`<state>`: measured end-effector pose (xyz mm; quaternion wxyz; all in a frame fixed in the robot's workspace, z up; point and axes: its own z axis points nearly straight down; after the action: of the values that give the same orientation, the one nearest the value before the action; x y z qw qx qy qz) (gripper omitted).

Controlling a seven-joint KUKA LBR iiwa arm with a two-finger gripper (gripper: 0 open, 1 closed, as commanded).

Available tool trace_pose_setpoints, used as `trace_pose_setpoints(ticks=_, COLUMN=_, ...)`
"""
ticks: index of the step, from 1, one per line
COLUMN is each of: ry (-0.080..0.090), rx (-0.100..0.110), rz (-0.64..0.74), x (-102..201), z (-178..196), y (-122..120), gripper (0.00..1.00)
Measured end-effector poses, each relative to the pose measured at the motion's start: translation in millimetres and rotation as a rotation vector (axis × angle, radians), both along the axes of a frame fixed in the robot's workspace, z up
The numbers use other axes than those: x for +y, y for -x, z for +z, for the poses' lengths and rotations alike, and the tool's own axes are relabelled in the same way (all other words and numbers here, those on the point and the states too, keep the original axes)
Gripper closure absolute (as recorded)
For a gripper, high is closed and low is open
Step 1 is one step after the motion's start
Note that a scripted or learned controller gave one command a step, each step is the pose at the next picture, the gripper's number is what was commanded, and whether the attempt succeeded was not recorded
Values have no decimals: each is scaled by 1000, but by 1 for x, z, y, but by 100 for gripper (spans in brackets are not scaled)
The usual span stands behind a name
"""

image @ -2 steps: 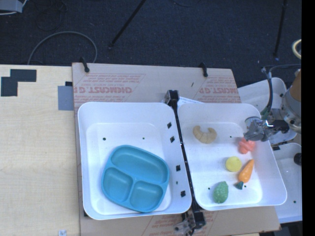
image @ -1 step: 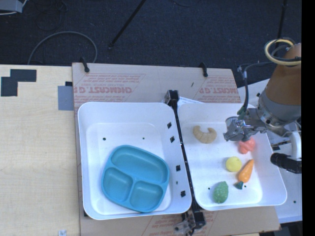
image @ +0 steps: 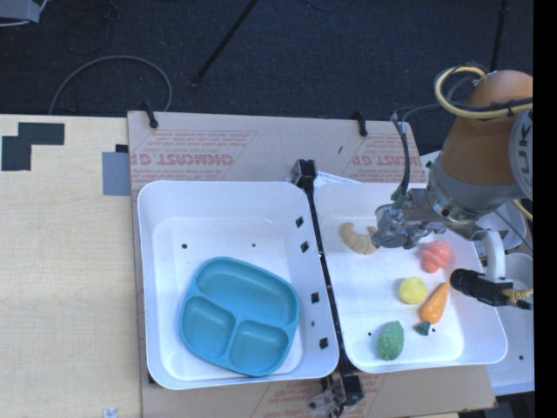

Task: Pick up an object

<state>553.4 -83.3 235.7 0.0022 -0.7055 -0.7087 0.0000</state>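
Camera view: tool (image: 389, 230) low in right bin (image: 487, 351), beside beige curved piece (image: 356, 239); opening indiscernible.

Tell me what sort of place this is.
Most likely a robotics lab set up for pick-and-place trials. A grey and orange arm reaches over two white bins, one bearing a blue divided tray, the other toy foods such as a carrot. Loose cables trail across the dark floor.

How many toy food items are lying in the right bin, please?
5: a tan piece by the jaws, a pink one, a yellow one, an orange carrot and a green one. The arm may hide others.
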Motion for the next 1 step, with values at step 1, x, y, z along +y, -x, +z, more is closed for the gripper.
trace_pose_setpoints(ticks=1, ry=0, rx=0, rz=1, x=60, z=-2, y=-17, gripper=100)
